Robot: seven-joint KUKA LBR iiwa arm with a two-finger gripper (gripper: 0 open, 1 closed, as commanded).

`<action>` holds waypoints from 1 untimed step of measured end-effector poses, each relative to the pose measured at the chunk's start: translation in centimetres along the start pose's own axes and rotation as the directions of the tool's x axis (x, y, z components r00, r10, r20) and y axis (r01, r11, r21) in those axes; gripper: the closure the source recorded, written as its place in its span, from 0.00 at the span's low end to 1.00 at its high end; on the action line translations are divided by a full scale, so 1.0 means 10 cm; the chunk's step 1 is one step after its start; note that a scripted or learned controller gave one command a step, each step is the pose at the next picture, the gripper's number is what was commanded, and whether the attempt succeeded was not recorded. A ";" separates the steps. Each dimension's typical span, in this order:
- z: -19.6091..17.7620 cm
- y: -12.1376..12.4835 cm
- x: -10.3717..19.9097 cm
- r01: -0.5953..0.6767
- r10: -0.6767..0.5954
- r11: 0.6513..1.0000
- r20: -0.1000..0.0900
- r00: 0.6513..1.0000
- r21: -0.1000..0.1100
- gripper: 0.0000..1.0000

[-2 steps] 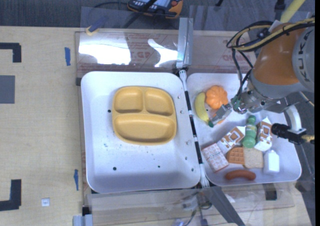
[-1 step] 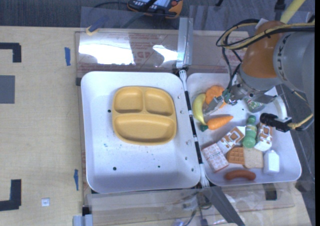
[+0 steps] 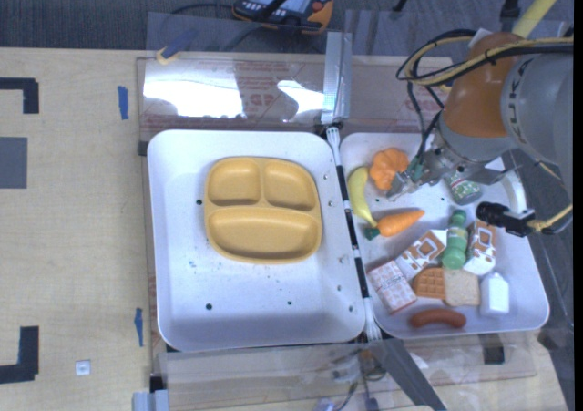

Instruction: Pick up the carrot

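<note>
The carrot (image 3: 402, 220) is orange with a small green top and lies flat in the right bin (image 3: 526, 313), near the bin's left wall, with its tip pointing right. My gripper (image 3: 404, 182) hangs just above and behind the carrot, beside an orange pumpkin-like toy (image 3: 389, 165). Nothing shows in its grasp. The grey arm with its orange band (image 3: 474, 108) reaches in from the upper right.
A banana (image 3: 360, 196) lies left of the carrot along the bin wall. Cartons (image 3: 422, 252), a green bottle (image 3: 455, 245), a waffle (image 3: 428, 283), toast (image 3: 462, 288) and a sausage (image 3: 437, 317) crowd the bin's front. The left bin (image 3: 173, 272) holds a yellow divided plate (image 3: 264, 209).
</note>
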State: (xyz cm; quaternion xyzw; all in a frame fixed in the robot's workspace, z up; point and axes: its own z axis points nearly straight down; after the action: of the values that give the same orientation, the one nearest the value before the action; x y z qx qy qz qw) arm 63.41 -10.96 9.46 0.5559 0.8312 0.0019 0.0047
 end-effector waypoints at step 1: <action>-0.89 0.47 0.25 -0.375 0.375 0.927 -0.001 0.927 0.010 1.00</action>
State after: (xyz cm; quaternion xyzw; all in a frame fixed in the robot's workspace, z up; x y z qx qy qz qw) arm 66.75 -6.87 18.37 0.7044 0.7098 -0.0004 0.0006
